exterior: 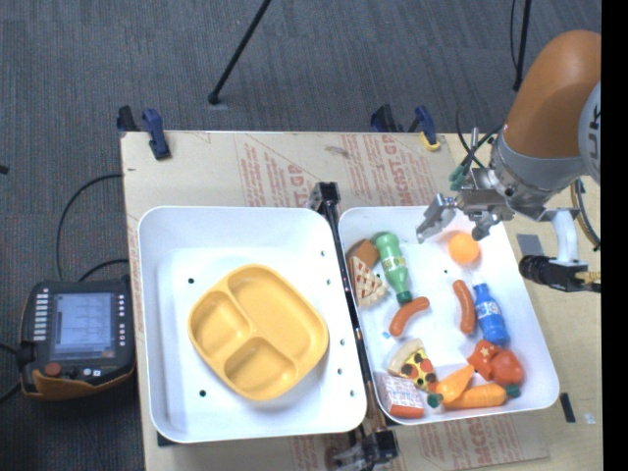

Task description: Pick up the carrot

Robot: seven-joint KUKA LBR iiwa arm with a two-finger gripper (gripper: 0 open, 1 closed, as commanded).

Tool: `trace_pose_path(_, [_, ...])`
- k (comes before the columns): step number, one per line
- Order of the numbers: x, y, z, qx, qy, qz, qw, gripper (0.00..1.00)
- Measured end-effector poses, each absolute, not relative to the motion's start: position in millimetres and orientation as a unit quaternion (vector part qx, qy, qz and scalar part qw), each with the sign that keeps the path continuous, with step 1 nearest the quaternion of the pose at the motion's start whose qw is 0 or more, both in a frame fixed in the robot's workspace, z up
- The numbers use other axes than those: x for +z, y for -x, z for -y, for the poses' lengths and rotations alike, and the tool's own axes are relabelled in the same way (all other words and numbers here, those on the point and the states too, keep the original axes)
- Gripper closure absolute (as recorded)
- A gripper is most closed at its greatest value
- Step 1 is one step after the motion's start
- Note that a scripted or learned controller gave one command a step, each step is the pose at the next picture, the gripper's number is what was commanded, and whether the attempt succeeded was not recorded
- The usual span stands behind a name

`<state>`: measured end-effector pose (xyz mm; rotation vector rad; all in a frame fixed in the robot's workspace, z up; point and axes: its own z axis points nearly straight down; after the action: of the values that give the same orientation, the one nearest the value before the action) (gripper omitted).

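The carrot [479,396], orange with a green stub at its right end, lies along the near edge of the right bin [535,302] among other toy food. My gripper [457,226] hangs over the far end of that same bin, well away from the carrot. Its fingers [432,224] are spread open and nothing sits between them. An orange ball [464,249] rests just below the gripper.
The right bin also holds a green bottle [394,266], a waffle [368,285], two sausages [409,315], a blue bottle [490,314], a pizza slice [414,363], a red pepper [498,364] and a wrapped snack [402,396]. A yellow divided plate [257,332] lies in the left bin [157,263].
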<state>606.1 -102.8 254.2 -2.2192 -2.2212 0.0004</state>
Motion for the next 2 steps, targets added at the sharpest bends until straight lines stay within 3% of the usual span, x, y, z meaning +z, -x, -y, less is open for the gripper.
trace_pose_path(1, [255, -640.6, 183, 0.0001, 0.721, 0.692, 0.000, 0.00])
trace_pose_path(2, [148, -644.0, 205, -0.0002, 0.587, 0.810, 0.000, 0.00])
